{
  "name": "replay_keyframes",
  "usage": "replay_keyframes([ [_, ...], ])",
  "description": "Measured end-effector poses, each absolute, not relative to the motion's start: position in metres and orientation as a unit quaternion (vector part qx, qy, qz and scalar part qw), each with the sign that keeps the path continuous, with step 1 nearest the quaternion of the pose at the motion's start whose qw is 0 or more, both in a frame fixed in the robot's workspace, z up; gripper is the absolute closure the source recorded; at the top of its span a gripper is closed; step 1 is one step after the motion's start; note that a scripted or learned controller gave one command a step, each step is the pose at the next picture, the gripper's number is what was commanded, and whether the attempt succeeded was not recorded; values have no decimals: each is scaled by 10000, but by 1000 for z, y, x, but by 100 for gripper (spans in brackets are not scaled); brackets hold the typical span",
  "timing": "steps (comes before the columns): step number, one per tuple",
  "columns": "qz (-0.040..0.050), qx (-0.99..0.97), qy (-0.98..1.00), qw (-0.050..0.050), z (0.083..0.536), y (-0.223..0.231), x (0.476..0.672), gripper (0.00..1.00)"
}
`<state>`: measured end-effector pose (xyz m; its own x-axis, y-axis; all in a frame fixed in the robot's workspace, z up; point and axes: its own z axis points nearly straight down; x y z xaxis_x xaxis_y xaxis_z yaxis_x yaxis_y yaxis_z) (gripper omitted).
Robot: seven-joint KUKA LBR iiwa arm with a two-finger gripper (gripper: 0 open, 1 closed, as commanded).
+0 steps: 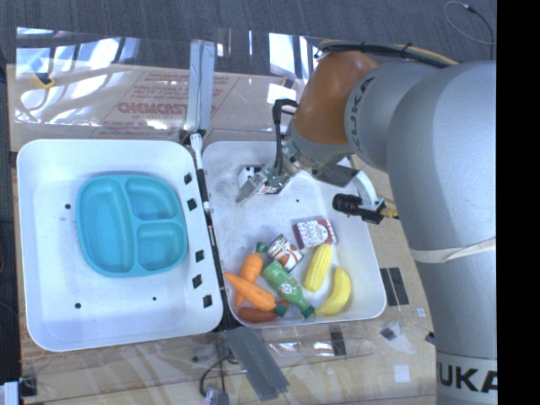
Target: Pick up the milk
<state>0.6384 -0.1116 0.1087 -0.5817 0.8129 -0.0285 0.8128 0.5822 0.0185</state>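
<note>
Camera view: hand (pixel 253 186) partly hidden under arm, perhaps above milk (pixel 313 232).

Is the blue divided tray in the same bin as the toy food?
No, the blue divided tray lies in the left bin, while the toy food lies in the right bin.

A divided tray (pixel 132 224) lies in the left bin (pixel 34 251). In the right bin (pixel 364 251), the milk (pixel 313 232) sits behind a corn cob (pixel 318 266), banana (pixel 337 293) and carrots (pixel 251 281).
</note>
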Motion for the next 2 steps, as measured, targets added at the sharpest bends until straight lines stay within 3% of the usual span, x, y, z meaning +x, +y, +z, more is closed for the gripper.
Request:
replay_keyframes([
  [1, 9, 4114, 9113, 157, 107, -116, 640, 0],
  [2, -22, 3667, 9303, 81, 106, -115, 658, 0],
])
